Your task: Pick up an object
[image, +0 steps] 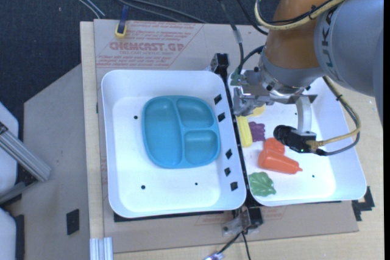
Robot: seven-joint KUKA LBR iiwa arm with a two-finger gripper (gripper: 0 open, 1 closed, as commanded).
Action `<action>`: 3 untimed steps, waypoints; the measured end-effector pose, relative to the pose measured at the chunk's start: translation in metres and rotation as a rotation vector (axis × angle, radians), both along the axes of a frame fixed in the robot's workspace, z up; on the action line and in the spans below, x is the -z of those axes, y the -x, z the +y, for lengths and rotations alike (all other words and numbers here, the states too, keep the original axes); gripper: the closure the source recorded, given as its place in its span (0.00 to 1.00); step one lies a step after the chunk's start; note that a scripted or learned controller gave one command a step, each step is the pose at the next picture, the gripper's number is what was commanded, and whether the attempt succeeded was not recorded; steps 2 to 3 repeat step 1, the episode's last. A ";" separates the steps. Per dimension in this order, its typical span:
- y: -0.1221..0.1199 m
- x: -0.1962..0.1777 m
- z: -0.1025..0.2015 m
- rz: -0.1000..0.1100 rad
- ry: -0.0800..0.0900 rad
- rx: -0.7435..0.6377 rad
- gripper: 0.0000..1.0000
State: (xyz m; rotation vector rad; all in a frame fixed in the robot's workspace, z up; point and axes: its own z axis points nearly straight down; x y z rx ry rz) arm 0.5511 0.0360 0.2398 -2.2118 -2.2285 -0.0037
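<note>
Orange toy carrot (278, 161), yellow corn (244, 131), purple grapes (257, 131) and green lettuce (261, 183) all lie loose in the right bin (341, 179), so nothing looks picked yet, while the end effector (247, 100) hangs low over the corn, its opening impossible to tell.

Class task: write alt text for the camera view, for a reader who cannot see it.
A grey arm with an orange band reaches over the right bin, which holds an orange carrot, a green toy, yellow corn and purple grapes. The left bin holds a blue divided plate.
</note>
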 end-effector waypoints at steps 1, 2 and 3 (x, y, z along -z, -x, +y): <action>-0.015 0.011 0.046 0.000 0.002 0.002 1.00; -0.015 0.011 0.046 0.000 0.002 0.002 1.00; -0.015 0.011 0.046 0.000 0.002 0.002 1.00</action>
